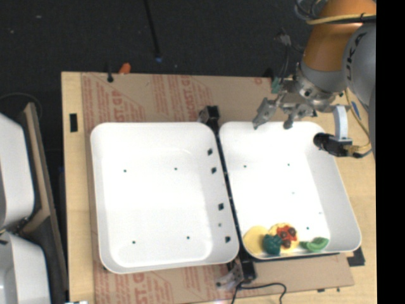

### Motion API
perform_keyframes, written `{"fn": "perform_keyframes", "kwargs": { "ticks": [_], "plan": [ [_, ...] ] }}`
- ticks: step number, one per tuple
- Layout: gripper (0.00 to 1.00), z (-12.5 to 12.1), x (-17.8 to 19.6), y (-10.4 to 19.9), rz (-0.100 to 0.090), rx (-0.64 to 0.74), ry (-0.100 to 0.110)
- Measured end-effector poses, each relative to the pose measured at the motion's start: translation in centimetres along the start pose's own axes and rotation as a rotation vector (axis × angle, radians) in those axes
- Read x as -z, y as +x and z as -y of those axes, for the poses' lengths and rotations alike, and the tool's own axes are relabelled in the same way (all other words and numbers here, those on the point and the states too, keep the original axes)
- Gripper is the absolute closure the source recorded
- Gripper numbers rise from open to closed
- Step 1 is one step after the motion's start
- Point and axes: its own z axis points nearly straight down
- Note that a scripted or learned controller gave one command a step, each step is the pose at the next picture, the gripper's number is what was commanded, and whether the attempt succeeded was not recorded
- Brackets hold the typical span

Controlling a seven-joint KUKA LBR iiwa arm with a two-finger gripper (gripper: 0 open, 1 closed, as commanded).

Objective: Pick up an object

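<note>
White plastic bins are set side by side on a cardboard-covered bench. The gripper is seen at about one o'clock, above the far rim of the right bin, with its two fingers spread wide and nothing held between them. A small heap of toys is found at about five o'clock, against the near wall of that bin: yellow, teal, red and green pieces lie touching one another, well apart from the gripper. The left bin lies at about nine o'clock.
</note>
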Motion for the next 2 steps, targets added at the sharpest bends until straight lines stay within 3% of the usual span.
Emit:
{"fn": "perform_keyframes", "kwargs": {
  "ticks": [1, 2],
  "plan": [
    [0.00, 5.4, -7.8, -1.4, -0.001, -0.002, 0.007],
    [0.00, 14.0, -6.6, -2.0, 0.000, -0.003, 0.001]
  ]
}}
